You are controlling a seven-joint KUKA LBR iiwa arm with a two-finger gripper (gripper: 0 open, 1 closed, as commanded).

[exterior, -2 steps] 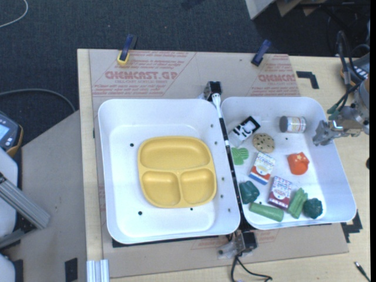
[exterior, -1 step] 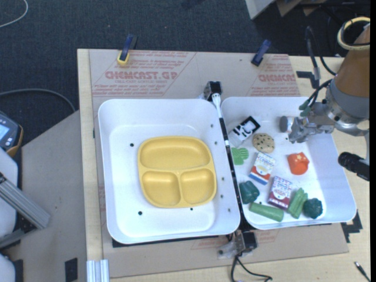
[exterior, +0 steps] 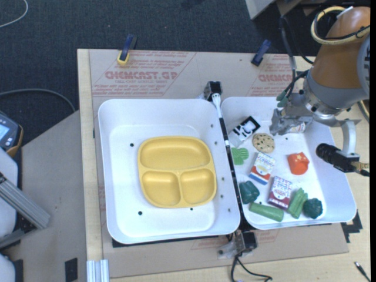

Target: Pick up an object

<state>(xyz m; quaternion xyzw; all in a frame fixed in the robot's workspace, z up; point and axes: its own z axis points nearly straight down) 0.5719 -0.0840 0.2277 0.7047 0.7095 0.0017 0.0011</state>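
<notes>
The gripper (exterior: pixel 282 125) hung low over the far part of the right bin (exterior: pixel 346 207), and just below and to the near side of the fingers lay the cookie (exterior: pixel 264 142), flat on the bin floor. It looked like the likeliest thing to take: a small, light, stiff disc, probably a plastic toy and a little slick, lying too flat to offer much edge. A pinch across its rim, with the fingers pressed close to the floor, would seem the fair hold.

From this slanted view, how far the fingers stood apart could not be told, and nothing showed between them.

The arm (exterior: pixel 338 46) came in from the right, its orange band above the wrist, the wrist bent steeply down so the fingers pointed at the bin floor. Farther from the fingers, toward the near edge, lay the red block (exterior: pixel 298 163), a small carton (exterior: pixel 261 167) and green toys (exterior: pixel 265 211). The yellow tray (exterior: pixel 175 171) sat in the left bin (exterior: pixel 114 157), well apart on the counter (exterior: pixel 88 98).
</notes>
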